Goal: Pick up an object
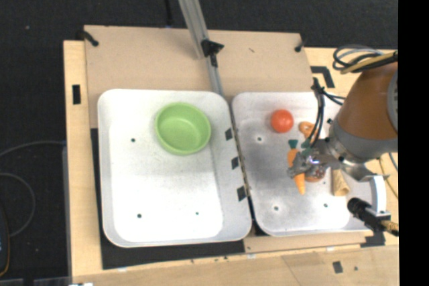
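Several small items crowd the right bin (268, 211), where the gripper (305, 167) sits low over an orange carrot-like piece (299, 183), a light, stiff, probably slick thing best pinched across its narrow middle, though its grip state is unreadable.

No text, label, brand or number can be read anywhere on the bins (120, 224), the bench (154, 50) or the arm (369, 110).
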Tool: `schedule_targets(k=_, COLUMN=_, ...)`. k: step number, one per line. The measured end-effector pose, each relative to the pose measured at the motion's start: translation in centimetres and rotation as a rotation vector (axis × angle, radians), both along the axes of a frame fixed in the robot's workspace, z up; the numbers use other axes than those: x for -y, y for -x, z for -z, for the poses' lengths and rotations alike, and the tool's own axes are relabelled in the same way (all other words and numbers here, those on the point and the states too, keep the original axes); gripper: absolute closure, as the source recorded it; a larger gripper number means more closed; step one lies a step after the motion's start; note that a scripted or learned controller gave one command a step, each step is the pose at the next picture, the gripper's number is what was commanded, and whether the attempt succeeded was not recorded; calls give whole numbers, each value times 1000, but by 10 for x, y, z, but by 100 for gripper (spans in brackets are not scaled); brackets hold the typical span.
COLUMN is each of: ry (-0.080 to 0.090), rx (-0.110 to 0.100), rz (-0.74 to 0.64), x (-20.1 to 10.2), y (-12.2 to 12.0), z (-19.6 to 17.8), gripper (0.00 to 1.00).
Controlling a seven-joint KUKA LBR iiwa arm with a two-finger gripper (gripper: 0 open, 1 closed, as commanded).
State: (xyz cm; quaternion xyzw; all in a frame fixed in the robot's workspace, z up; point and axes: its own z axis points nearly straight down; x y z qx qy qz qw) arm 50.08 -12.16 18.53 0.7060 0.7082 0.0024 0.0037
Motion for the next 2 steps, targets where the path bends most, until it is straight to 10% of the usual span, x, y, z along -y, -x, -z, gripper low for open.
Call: schedule_targets(k=2, ry=0, rx=-1, rz=-1, x=2, y=-5, z=-105, gripper=100)
